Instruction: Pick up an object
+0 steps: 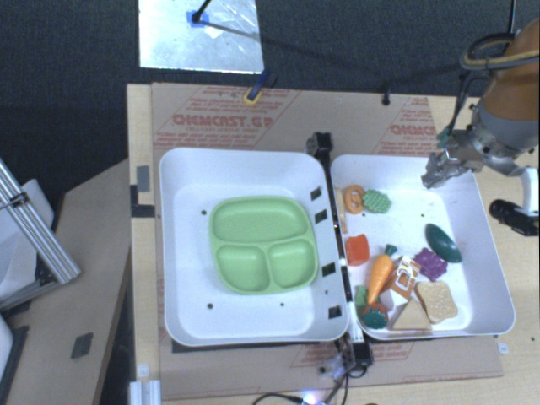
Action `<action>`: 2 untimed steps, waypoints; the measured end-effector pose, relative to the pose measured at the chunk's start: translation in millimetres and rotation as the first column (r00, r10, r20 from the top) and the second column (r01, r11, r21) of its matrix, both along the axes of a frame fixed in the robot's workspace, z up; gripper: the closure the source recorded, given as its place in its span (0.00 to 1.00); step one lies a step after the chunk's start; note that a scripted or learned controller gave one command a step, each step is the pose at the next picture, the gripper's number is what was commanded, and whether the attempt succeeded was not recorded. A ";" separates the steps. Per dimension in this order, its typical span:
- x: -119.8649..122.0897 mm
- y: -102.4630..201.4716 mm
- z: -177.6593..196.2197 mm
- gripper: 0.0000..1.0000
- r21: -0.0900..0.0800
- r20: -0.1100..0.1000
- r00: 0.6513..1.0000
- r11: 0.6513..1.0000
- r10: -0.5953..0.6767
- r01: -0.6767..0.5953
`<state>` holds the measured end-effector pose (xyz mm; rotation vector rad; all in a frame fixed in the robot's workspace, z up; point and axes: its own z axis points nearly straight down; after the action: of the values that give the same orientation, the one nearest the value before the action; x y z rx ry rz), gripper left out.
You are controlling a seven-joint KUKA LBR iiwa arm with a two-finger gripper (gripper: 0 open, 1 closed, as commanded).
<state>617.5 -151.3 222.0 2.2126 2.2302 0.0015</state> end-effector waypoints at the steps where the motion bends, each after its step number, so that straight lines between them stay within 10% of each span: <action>1: -4.1 64.2 0.7 1.00 0.001 0.000 1.000 1.000 0.002 -0.002; 2: -11.4 120.1 10.6 1.00 0.002 0.000 1.000 1.000 0.003 -0.003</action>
<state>606.1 -31.2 232.6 2.2106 2.2338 0.0040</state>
